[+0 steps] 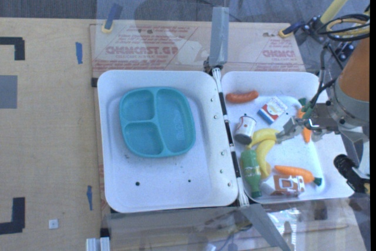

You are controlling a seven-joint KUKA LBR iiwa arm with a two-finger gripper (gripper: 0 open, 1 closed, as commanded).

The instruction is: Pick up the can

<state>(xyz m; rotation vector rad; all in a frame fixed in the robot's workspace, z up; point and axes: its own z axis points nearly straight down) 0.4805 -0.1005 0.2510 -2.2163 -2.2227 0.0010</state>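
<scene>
Grey arm (352,104) with orange band, black cables looped alongside, small metallic pincer (292,127) at tip.

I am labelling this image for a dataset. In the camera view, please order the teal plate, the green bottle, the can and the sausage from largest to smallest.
1. Teal plate, by far the largest.
2. Green bottle.
3. Sausage and can: they look about alike, the sausage longer and thinner, the can shorter and thicker, so I do not rank them.
</scene>
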